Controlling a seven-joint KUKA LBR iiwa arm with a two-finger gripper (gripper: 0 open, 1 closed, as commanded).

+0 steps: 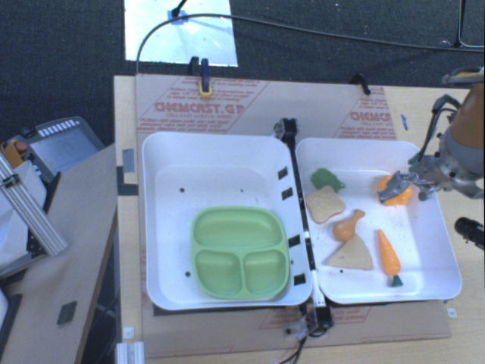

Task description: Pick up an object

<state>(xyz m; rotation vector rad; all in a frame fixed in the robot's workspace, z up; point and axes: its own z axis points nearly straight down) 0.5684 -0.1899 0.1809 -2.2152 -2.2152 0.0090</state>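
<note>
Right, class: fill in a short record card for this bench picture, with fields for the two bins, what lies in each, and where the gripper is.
left bin: holds a green divided plate
right bin: holds toy foods
foods: green piece, bread slice, drumstick, tan wedge, carrot, orange piece
gripper: over the right bin's upper right, at the orange piece
grasp: whether the orange piece is held cannot be told
arm: enters from the view's right
</note>
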